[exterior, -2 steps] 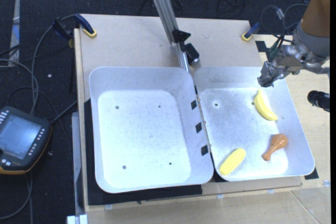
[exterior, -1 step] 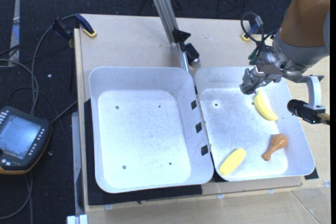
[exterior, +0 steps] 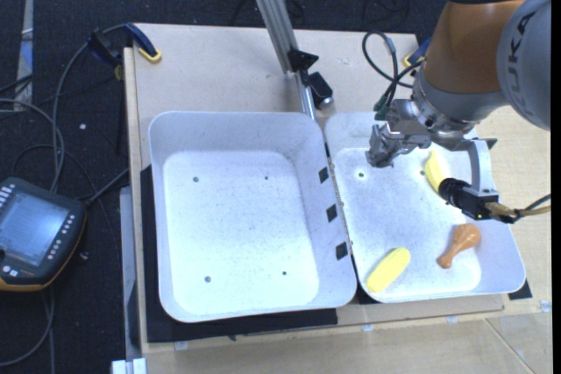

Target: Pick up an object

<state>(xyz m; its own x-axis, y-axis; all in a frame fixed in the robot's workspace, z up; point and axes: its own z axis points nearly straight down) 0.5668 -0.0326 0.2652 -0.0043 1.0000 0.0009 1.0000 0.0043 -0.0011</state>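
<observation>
Right bin (exterior: pixel 491 280): held three loose items, a yellow corn-cob-shaped toy (exterior: pixel 387 269) near the front edge, an orange drumstick-shaped toy (exterior: pixel 459 245) just beside it toward the right wall, and a yellow piece (exterior: pixel 435 171) partly hidden under the wrist hardware, all apparently left scattered as candidates for picking. Gripper (exterior: pixel 382 150): hung low over the bin's bare rear-left corner, well apart from the corn and drumstick, nothing visible in it; whether the fingers were spread or closed could not be told. Left bin (exterior: pixel 166 136): sat alongside on the surface (exterior: pixel 219 70).
</observation>
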